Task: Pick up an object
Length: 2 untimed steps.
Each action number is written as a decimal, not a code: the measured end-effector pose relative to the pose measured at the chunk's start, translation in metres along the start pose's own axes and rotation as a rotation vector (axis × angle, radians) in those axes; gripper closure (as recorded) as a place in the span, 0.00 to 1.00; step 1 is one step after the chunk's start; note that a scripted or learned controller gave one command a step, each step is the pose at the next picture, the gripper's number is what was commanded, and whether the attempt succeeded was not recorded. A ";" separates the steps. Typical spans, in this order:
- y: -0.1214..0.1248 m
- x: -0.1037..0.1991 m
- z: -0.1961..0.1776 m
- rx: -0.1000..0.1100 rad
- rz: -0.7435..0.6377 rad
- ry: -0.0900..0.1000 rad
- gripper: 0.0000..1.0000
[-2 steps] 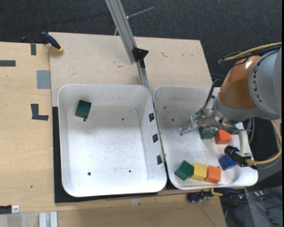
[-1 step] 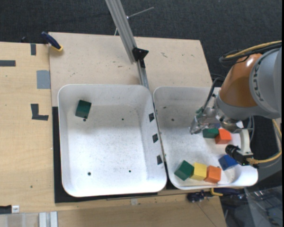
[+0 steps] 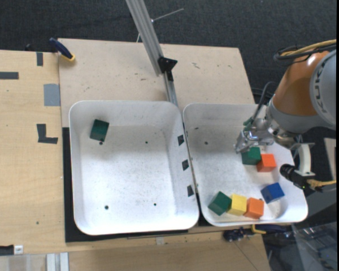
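I see a green cube (image 3: 251, 156) in the right bin (image 3: 214, 123), directly under my gripper (image 3: 250, 144). The metal fingers come down onto its top edge, hiding part of it. I cannot tell how far the fingers are spread, or whether the cube sits between them. The cube looks dark green, small, and flat on the bin floor. An orange cube (image 3: 266, 162) touches its right side.

Nearer the front of that bin, a blue cube (image 3: 272, 192) lies by itself near the right wall. Along the front wall three cubes sit in a row, touching: a green block (image 3: 219, 202) tilted at the left, a yellow cube (image 3: 238, 204) in the middle, and an orange block (image 3: 255, 208) at the right.

The back and left parts of the right bin's floor are open white surface, speckled with dark marks. The green cube has free floor to its left and behind it; its right side is crowded by the orange cube.

The left bin (image 3: 79, 151) holds one dark green block (image 3: 99, 130) near its back left corner, well apart from everything else. The two bins meet along a shared rim in the middle. A grey metal bar (image 3: 144, 24) runs from the top of the view down to that rim.

My arm (image 3: 302, 89), grey with an orange band, reaches in from the right over the right bin's far corner.
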<state>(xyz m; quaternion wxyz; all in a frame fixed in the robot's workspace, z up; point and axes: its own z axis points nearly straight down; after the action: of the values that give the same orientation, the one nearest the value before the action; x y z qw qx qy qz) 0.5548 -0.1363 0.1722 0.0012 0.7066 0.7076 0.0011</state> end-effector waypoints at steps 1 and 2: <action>0.002 0.001 -0.049 -0.001 -0.001 0.000 1.00; 0.020 0.059 -0.043 0.004 -0.006 0.002 1.00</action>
<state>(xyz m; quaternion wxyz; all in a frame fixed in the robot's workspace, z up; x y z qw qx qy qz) 0.5743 -0.0770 0.2150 -0.0011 0.7044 0.7098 0.0003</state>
